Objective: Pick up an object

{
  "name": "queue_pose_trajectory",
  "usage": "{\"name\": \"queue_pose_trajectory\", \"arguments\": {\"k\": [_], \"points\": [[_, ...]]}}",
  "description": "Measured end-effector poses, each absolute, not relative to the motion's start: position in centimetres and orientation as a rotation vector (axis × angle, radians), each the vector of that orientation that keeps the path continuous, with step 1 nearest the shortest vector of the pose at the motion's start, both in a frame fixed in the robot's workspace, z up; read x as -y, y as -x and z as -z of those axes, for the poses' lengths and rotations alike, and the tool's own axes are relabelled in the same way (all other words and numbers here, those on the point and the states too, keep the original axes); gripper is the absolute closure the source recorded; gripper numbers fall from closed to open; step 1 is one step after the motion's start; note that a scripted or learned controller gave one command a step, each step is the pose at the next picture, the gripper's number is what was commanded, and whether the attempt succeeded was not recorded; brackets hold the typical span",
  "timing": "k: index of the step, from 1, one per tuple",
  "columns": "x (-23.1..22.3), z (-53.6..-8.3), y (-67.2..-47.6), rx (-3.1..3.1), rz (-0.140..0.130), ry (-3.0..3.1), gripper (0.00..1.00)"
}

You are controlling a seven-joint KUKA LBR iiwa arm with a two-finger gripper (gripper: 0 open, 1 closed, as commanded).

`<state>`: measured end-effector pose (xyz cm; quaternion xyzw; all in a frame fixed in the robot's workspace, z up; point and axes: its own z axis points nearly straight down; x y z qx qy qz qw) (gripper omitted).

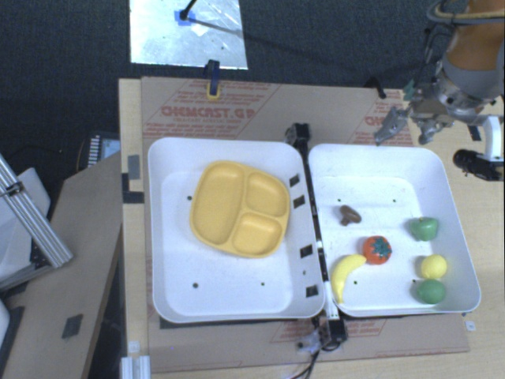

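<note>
The right bin (442,172) holds a small brown lump (349,215), a red-orange fruit with a blue-green spot (377,249), a yellow banana (344,275), a green fruit (424,228), a yellow lemon-like fruit (433,267) and another green fruit (430,290). My gripper (407,129) hangs above the far edge of the right bin, over the cardboard, with its two fingers spread apart and nothing between them. It stands well clear of every object.
The left bin (170,235) bears a yellow divided plate (239,208). A black clip bar (309,212) joins the two bins. A yellow-and-blue clamp (213,80) sits on the cardboard's far edge, and a silver sheet (188,20) lies beyond it.
</note>
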<state>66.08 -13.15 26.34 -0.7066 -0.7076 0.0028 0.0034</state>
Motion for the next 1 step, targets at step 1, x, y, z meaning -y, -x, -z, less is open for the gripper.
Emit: {"name": "queue_pose_trajectory", "arguments": {"k": [1], "points": [[13.12, -27.02, -66.27, 2.226, 0.001, 2.219, 0.00]]}}
